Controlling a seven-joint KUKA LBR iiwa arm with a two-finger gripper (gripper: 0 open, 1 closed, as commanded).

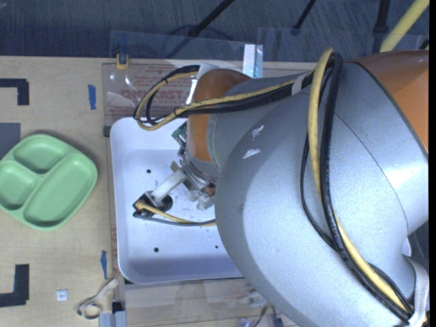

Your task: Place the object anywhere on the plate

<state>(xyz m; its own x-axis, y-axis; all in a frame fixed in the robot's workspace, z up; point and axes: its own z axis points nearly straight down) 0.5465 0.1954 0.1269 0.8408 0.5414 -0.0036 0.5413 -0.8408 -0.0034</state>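
I can read no text from here; the faint reddish print on the clear sheet behind the bin is too blurred.

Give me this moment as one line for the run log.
arm: over white bin | gripper: low inside bin | green plate: on bench, left of bin

Right side of bin behind arm

Plate is set on bench, L of bin, w/ a gap between. Bin's R half is covered by arm, extended in from R; arm's tip is positioned within bin, nr ctr.
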